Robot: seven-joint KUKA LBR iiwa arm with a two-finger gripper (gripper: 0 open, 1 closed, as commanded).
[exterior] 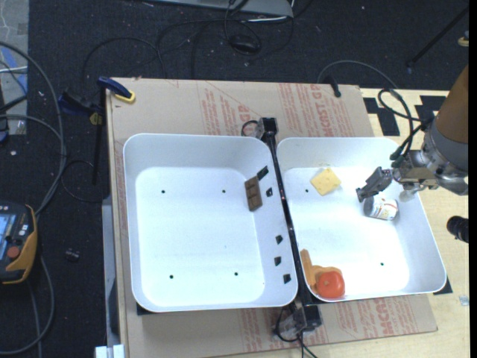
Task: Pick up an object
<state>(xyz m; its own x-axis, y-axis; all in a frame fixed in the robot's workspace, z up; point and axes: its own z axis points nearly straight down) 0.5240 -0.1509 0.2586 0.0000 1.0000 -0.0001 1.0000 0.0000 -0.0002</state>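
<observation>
You're at the approach step: gripper (375, 185) sits in the right bin (417, 230) at its 2 o'clock, just above the can (381, 209). I can't tell the pincer's state. Next, you need a straight descent around the can, then close.

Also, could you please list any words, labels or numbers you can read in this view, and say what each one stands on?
Red print on the cardboard sheet under the bins: mirrored and blurred, no word can be read for sure.
Small cylinder by the tool: any label is too small to read.
Handheld device at the left edge: screen too blurred to read.
</observation>
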